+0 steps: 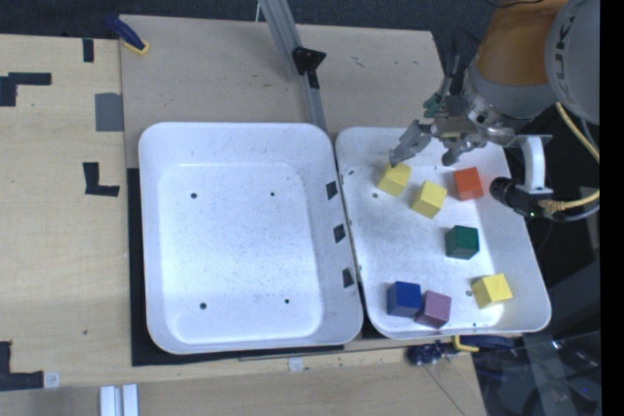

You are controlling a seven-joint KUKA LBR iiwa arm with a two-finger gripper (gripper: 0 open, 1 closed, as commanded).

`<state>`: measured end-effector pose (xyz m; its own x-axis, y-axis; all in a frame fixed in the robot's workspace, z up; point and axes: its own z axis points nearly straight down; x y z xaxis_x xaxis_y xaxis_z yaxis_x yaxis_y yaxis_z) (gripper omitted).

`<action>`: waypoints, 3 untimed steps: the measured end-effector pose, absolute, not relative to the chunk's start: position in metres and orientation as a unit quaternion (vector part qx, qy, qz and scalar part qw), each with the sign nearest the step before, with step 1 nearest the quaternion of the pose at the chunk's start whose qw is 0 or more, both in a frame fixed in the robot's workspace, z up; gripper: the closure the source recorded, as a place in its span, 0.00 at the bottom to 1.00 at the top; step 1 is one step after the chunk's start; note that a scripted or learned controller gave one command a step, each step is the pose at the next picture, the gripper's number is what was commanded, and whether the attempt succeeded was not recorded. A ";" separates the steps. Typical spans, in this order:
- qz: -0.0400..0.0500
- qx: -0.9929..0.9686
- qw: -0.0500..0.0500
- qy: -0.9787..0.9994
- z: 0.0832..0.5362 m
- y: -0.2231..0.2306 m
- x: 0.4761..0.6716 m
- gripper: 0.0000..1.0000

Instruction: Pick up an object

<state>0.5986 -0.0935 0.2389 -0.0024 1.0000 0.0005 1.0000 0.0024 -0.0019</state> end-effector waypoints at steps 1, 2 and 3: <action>0.000 -0.706 0.001 -0.708 0.239 -0.094 0.599 0.00; 0.003 -0.707 0.003 -0.708 0.176 -0.093 0.602 0.00; 0.002 -0.706 0.002 -0.708 0.129 -0.089 0.595 0.00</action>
